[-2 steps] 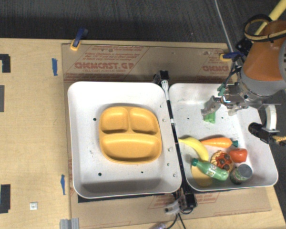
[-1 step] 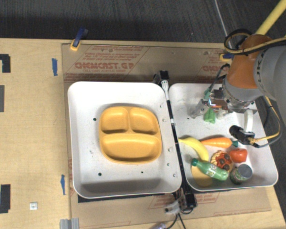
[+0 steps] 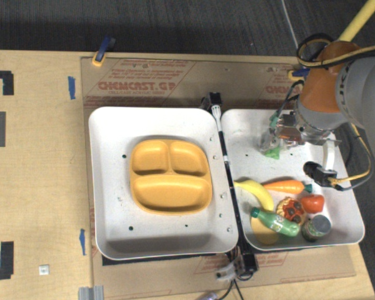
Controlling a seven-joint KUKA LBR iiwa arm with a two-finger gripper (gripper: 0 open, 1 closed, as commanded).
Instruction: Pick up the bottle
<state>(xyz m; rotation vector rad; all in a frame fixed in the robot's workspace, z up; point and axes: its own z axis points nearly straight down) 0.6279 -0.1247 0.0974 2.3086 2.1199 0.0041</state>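
A small green bottle (image 3: 276,223) lies on its side in the near part of the right bin (image 3: 247,127), its cap toward the left, resting against a banana (image 3: 257,191). My gripper (image 3: 273,144) hangs low over the far part of the same bin, well away from the bottle. A small green bit shows right under the gripper; I cannot tell what it is. Nothing of the bottle is in the gripper.
Around the bottle lie a carrot (image 3: 284,185), a red tomato-like piece (image 3: 312,202), a red-and-dark round item (image 3: 290,209) and a small can (image 3: 317,225). The left bin (image 3: 106,167) holds a yellow divided plate (image 3: 170,174). Black cables (image 3: 328,175) hang over the right bin's edge.
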